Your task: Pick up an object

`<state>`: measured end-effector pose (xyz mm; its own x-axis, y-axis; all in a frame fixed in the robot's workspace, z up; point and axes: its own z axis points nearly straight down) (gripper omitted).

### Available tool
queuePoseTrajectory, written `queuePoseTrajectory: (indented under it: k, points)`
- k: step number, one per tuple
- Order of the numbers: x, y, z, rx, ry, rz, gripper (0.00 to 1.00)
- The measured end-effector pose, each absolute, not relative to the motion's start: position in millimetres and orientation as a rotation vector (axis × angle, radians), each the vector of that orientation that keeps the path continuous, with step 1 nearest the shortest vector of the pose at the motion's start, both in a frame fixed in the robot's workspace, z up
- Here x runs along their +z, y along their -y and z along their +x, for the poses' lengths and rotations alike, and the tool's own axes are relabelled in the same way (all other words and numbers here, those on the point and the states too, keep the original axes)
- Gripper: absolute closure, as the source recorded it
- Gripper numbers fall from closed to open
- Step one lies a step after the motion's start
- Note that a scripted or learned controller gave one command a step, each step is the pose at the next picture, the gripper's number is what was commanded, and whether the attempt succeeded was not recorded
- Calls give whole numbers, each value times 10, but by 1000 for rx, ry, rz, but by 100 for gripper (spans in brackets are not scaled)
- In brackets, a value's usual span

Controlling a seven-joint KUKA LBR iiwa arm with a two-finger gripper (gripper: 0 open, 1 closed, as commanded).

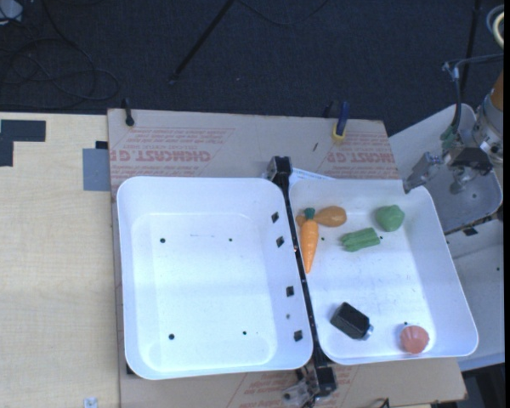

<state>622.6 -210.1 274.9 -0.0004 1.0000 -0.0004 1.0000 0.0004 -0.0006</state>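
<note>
Orange carrot [308, 246], like the other objects, lies unlifted in the right bin [459, 300] while the gripper [459, 155] waits at the frame's right edge, its grip state impossible to tell.

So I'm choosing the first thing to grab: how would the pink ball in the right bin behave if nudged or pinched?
The pink ball looks round, so it would probably roll if nudged. It lies near the right bin's corner wall, which may stop it. Its curved sides could slip from a pinch. It looks like toy food, likely light.
</note>
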Motion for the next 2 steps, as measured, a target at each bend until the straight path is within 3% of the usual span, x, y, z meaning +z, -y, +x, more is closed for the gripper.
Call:
queuePoseTrajectory:
  k: [2]
  points:
    - [2454, 1505, 4715, 7, 2212, -2218, 0]
